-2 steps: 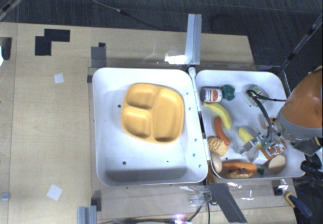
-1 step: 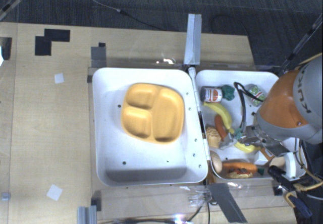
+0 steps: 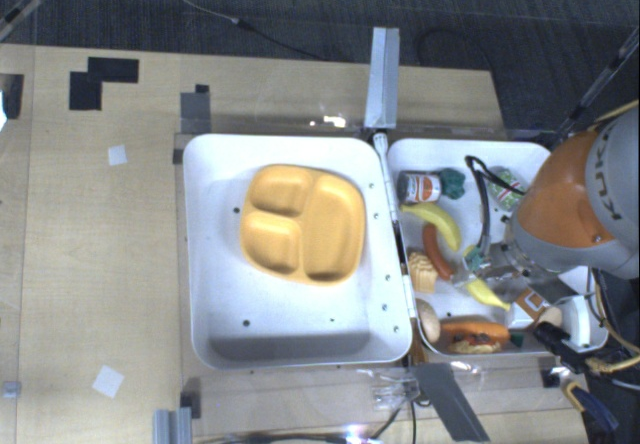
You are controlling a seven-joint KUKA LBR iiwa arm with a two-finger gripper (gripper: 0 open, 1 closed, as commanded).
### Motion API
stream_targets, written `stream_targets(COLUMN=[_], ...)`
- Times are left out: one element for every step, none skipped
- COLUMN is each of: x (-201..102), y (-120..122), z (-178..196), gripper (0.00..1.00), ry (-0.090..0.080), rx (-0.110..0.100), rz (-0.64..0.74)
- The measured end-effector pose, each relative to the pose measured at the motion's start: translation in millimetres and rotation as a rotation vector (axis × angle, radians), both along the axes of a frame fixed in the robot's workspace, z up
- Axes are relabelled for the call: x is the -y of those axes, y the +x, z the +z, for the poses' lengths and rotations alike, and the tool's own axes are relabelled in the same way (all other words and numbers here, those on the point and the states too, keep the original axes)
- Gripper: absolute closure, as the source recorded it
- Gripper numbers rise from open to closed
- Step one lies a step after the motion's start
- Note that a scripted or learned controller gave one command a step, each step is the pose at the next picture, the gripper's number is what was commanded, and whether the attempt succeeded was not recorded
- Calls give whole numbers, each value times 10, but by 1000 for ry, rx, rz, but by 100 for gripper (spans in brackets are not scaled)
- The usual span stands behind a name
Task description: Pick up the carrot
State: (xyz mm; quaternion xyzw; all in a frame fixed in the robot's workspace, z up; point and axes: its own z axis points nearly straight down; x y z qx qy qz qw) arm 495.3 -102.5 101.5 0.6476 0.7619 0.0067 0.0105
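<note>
One smooth yellow moulded tray [image 3: 303,223] (three rounded compartments), glossy white bin [image 3: 215,332].

One fixed camera, high above the worktop [image 3: 90,262], looking down at a slant.

It stands far enough off to take in both white bins side by side, the left bin [image 3: 210,262] near the middle of the view and the right bin [image 3: 470,147] toward the right edge, with dark floor across the top. The arm [image 3: 575,197] comes in from the right, cut off by the frame.
</note>
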Motion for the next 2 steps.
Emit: stream_targets(x=[-222, 512], y=[-50, 460], z=[1306, 1263], gripper=[100, 100], ry=[4, -1], rx=[-10, -19], rz=[-36, 49])
